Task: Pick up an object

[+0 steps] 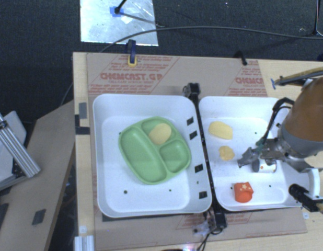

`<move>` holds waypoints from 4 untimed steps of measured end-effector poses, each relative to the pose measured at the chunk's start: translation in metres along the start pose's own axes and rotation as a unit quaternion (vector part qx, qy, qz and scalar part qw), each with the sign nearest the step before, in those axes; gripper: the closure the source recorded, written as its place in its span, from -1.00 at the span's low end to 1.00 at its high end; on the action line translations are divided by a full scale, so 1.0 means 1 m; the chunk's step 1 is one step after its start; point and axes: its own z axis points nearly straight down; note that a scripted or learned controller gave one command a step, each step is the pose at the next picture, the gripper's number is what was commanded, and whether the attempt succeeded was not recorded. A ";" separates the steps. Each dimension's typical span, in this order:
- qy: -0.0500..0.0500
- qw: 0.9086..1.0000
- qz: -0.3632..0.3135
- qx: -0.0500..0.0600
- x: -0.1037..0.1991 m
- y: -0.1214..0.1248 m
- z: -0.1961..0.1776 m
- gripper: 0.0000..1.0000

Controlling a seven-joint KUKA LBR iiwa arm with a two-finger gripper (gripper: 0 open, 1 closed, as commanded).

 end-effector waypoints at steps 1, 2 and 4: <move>0.000 1.000 0.000 -0.001 0.004 0.000 0.041 -1.00; -0.001 1.000 0.000 -0.003 0.003 0.001 0.030 1.00; -0.001 1.000 -0.002 -0.004 0.005 0.009 -0.050 1.00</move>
